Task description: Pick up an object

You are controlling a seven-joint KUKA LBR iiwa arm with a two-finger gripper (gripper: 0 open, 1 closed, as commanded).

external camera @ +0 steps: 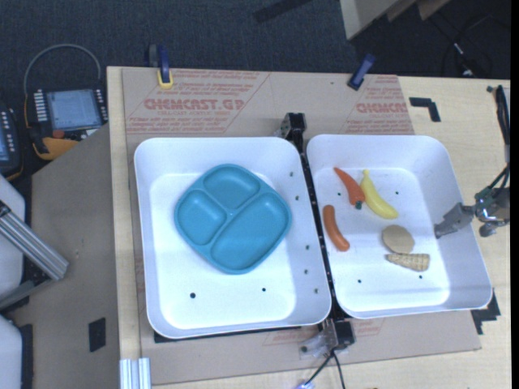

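The right bin (442,294) holds several toy foods. An orange carrot (349,185) lies next to a yellow banana (378,198) near the back. A red-orange sausage (335,228) rests at the bin's left side. A round tan cookie (397,238) sits just above a pale waffle cone (409,260). My gripper (459,220) is at the bin's right rim, to the right of the cookie and apart from every item. Most of it is cut off by the view's right side.
The left bin (162,298) contains a blue divided plate (233,217). Both bins sit on a cardboard sheet (243,96) held by clamps at the back. A pendant with a screen (71,109) lies off the bench at the far left.
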